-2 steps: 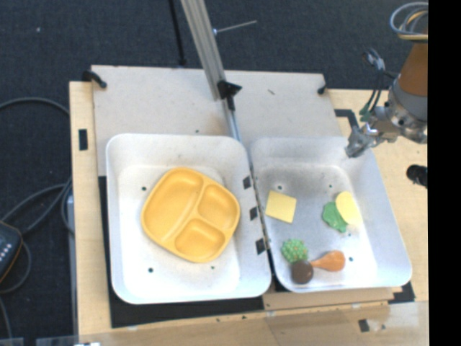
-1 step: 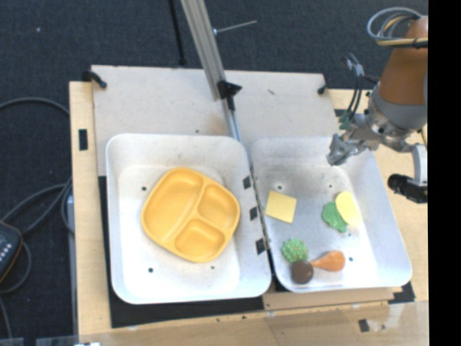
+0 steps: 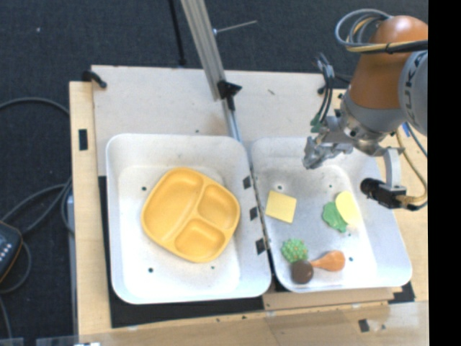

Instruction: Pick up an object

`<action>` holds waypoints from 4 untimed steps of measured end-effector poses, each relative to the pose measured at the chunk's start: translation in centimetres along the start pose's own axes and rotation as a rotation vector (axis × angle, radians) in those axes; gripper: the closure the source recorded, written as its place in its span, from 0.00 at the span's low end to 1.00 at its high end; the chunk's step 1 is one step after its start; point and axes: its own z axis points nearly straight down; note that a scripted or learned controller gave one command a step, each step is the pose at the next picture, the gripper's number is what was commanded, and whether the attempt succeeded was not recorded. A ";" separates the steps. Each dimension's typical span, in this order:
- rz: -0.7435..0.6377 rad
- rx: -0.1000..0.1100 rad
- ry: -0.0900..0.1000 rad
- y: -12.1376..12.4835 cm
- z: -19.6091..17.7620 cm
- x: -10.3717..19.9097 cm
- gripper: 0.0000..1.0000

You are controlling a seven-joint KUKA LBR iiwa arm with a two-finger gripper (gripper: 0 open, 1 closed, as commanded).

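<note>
My gripper (image 3: 314, 157) hangs over the back part of the right bin (image 3: 382, 265), with nothing visible between its fingers. Below it in that bin lie a flat yellow square (image 3: 281, 207), a green piece (image 3: 333, 215) touching a pale yellow piece (image 3: 348, 208), a small green broccoli-like piece (image 3: 294, 250), and an orange drumstick (image 3: 328, 262) with a dark brown end (image 3: 302, 272). The yellow square is the nearest item, a little to the front left of the gripper.
The left bin (image 3: 126, 272) holds a yellow three-compartment plate (image 3: 190, 213). A slanted metal pole (image 3: 207, 49) rises from the back between the bins. A black fitting (image 3: 383, 192) on the arm overhangs the right bin's right side.
</note>
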 end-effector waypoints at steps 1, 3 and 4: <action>0.001 0.000 0.000 -1.1 -0.8 4.4 1.00; 0.000 0.002 0.000 -2.8 -1.1 13.0 1.00; -0.001 0.002 0.001 -4.7 -1.6 18.3 1.00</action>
